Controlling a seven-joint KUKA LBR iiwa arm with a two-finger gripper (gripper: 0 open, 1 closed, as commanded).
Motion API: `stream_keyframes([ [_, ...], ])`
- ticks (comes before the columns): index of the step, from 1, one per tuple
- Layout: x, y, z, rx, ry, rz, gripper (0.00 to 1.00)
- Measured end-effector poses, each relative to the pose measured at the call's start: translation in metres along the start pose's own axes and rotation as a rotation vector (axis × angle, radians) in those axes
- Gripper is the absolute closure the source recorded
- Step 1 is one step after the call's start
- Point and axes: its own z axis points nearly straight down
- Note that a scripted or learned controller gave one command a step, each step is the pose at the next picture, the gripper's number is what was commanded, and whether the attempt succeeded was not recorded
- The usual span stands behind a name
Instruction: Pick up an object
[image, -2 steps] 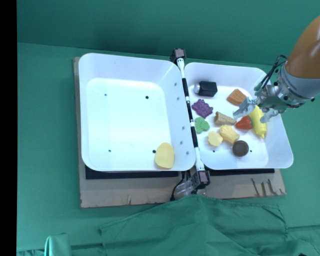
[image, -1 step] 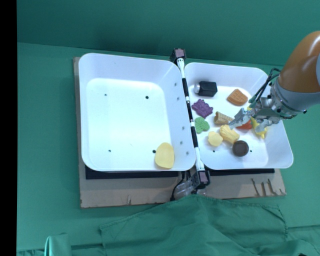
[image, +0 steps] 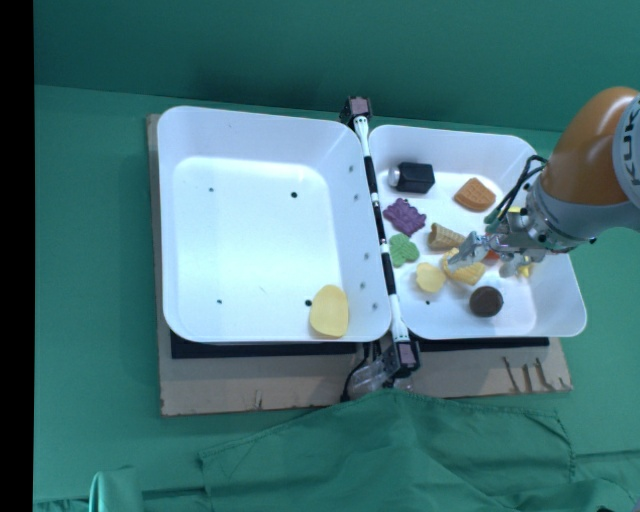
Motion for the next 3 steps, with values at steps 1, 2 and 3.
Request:
stream_keyframes([
  [1, -0.002, 0.003, 0.024, -0.012, -0.002, -0.001, 0.00],
  [2, -0.004, 0.005, 0.010, -0.024, -0.006, 0.003, 1.00],
  [3, -0.002, 0.011, -0.035, -0.010, -0.002, -0.002, 1.00],
])
